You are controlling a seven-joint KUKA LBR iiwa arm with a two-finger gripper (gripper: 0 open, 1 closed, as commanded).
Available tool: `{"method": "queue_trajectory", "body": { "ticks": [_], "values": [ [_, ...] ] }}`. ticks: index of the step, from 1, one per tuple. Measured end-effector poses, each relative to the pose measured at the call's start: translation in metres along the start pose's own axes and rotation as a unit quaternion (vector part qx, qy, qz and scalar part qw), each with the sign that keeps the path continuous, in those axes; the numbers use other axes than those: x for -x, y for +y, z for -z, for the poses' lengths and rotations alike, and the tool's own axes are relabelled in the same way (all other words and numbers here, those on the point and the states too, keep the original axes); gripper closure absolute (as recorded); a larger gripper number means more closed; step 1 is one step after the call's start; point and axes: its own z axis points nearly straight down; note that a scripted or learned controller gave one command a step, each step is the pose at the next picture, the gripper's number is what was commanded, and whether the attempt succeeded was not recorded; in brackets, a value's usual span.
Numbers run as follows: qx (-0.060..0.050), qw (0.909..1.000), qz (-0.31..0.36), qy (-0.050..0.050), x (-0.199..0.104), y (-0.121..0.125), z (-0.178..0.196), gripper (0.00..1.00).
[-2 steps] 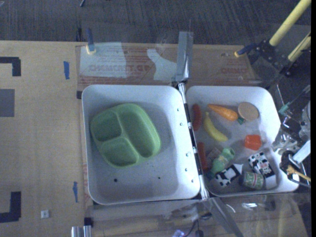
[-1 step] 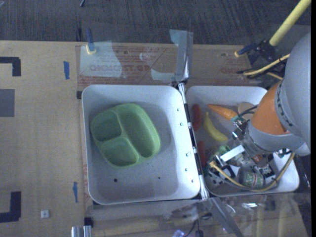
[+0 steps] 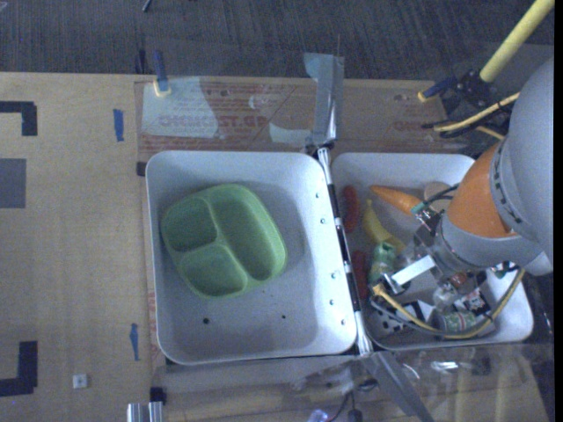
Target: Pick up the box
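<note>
The box [image 3: 473, 304] is hard to pick out: the likeliest candidate is a small pack printed in black, white and red, lying low in the right bin [image 3: 396, 158] near its front right corner and partly covered by the arm's wrist. The gripper [image 3: 429, 281] is down inside that same bin, just left of the pack, amid clutter; whether it is apart, together or clamped on anything cannot be told, since the wrist and looping yellow cables [image 3: 413, 316] hide it. Around it in the right bin lie a green item [image 3: 383, 258], a yellow banana-shaped piece [image 3: 376, 225], an orange carrot-shaped piece [image 3: 396, 199] and a red item [image 3: 350, 207] along the bin's left wall. The grey arm [image 3: 532, 148], with its orange band [image 3: 479, 202], comes in from the right over the bin's far corner. The left bin [image 3: 155, 271] holds 1 green plate [image 3: 224, 240] with 3 compartments, set toward its left and far side. Both bins sit on a wooden bench [image 3: 70, 236] marked with strips of blue tape [image 3: 118, 123].
</note>
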Motion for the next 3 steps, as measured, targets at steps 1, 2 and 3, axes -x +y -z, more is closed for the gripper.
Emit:
{"method": "queue_trajectory", "body": {
  "ticks": [1,2,3],
  "values": [
    [-0.001,0.9852,-0.171,-0.003,-0.058,0.041,-0.01,0.0],
    [-0.002,0.9857,-0.168,-0.003,-0.06,0.04,0.001,1.0],
    [-0.001,0.9859,-0.167,-0.002,0.0,0.048,-0.009,1.0]
  ]
}}
